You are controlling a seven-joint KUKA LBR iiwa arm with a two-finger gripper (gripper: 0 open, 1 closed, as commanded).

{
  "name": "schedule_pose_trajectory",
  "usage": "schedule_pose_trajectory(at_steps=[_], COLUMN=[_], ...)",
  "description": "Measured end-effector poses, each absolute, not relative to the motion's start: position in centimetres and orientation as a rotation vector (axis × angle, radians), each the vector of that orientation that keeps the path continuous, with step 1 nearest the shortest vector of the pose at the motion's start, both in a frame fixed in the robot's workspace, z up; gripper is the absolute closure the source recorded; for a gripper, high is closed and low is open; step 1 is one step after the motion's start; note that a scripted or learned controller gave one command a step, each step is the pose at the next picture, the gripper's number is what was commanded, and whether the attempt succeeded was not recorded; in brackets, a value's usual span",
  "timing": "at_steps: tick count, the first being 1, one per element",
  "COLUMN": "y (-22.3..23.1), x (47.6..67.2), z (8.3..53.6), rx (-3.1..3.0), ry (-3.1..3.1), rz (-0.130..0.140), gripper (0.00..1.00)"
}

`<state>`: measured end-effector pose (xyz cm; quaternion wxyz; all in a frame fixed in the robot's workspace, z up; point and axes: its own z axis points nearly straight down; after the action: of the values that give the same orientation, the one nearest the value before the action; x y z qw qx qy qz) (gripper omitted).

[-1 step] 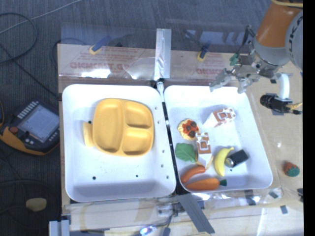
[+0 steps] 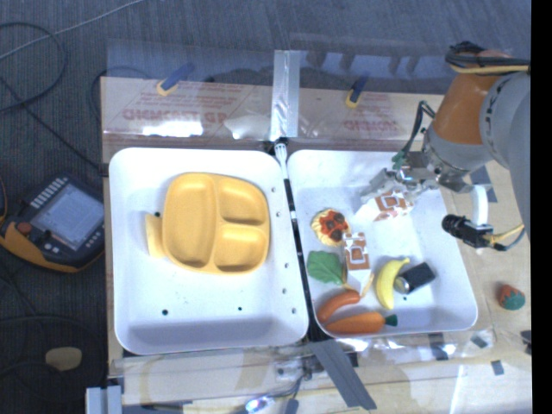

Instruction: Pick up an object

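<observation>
We see the gripper [image 2: 390, 182] low over the right bin [image 2: 461, 291], near its far edge, fingers spread wide with nothing between them, beside a small white-and-orange patterned card [image 2: 393, 203]. That card looks light, thin and flat, so we judge it hard to pinch; edges only. Easier picks sit toward the near edge: banana [image 2: 387, 279], carrot [image 2: 353, 323], sausage [image 2: 336, 301], all light, stiff plastic, slippery, best gripped across the middle. The left bin [image 2: 129, 317] holds a yellow divided tray [image 2: 216, 222].
</observation>
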<state>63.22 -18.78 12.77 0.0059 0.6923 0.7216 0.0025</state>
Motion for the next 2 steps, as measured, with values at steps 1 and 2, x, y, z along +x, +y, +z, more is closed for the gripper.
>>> schedule_pose_trajectory(at_steps=[1, 2], y=[-20.1, -17.5], x=[63.7, 65.8], z=[11.7, 12.2], rx=[2.188, 1.988], ry=[2.218, 2.408], rz=[0.024, 0.001], gripper=[0.00, 0.00])
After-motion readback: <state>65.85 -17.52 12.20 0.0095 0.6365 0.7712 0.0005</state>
